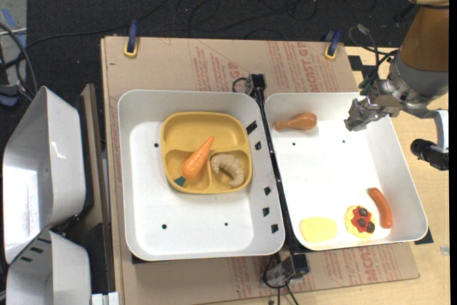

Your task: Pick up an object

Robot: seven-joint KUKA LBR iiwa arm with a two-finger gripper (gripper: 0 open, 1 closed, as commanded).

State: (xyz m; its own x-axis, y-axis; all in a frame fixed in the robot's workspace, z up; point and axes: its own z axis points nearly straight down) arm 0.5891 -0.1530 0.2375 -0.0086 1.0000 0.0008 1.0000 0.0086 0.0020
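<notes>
1. Orange-brown and shaped like a small chicken drumstick (297,123), the nearest object lay in the upper left part of the right bin (400,175), close to the divider.
2. We saw the gripper (359,114) in the upper right of the frame, above the same bin and to the right of the drumstick, apart from it and holding nothing.
3. We could not tell how wide it stood, because it was dark and small in the camera view.
4. We judged the drumstick a light, stiff plastic toy with a smooth skin that could slip.
5. We thought the thick rounded end was the best place to take hold, because the thin end could turn out of the grip.
6. A sausage (380,206), a small pizza (360,220) and a yellow disc (318,228) lay in the lower right.
</notes>
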